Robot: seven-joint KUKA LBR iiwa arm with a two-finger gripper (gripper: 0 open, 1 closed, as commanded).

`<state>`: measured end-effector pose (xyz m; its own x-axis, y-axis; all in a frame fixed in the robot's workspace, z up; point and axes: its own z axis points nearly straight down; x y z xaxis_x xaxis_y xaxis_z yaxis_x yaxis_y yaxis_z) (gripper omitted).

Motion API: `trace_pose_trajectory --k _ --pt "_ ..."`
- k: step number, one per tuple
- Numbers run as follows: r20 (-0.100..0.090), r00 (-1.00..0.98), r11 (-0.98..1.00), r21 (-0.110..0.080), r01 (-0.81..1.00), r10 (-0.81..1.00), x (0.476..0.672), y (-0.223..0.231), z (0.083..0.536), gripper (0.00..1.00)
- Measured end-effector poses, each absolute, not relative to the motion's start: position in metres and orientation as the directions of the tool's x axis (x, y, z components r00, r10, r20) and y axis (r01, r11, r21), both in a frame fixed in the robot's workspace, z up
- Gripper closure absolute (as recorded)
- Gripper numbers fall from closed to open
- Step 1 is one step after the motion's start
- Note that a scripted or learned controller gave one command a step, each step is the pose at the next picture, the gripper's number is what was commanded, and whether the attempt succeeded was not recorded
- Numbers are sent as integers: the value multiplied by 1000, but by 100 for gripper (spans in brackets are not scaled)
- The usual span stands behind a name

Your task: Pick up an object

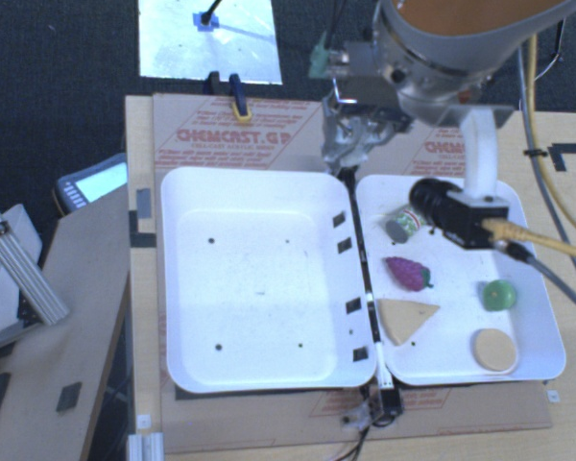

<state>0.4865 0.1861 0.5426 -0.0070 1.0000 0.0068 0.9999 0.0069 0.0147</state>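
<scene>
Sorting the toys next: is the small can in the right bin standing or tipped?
Tipped: the small can lies on its side.

Around the bins, on and beyond the surface
A printed cardboard sheet point(232, 134) lies under both bins; a shiny metal plate point(209, 25) sits behind it, a yellow-and-black clamp point(238, 99) at the cardboard's far edge

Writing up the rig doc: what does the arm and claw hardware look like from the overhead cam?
The arm is a broad rounded grey shell with an orange band. Below it sits a metallic silver claw assembly carrying a small green part on its side. A white bracket holds a black cylindrical unit with a yellow cable running off it. Thin dark cables hang nearby.
</scene>
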Motion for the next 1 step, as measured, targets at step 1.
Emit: trace_pose_trajectory --k 1 --pt "1 -8 8 3 1000 1000 519 237 534 100"
